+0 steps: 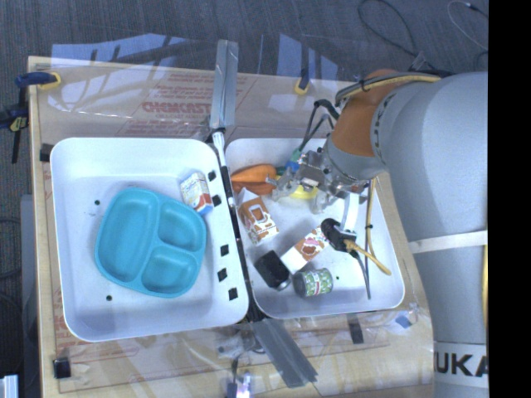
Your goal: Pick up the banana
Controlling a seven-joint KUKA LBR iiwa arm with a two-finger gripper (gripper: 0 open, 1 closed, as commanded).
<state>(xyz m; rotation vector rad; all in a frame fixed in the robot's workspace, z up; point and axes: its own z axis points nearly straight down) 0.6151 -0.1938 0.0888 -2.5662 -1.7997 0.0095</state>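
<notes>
Your grey two-finger gripper (305,182) sits low over the yellow curved banana (300,192) in the right shallow white bin (390,288), placed for a grasp; its grip state cannot be told.

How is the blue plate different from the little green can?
The blue plate lies flat in the left bin; the green can lies on its side in the right bin. The plate is far bigger. The plate is plain, split into sections; the can has a label. Both lie clear of the gripper.
</notes>
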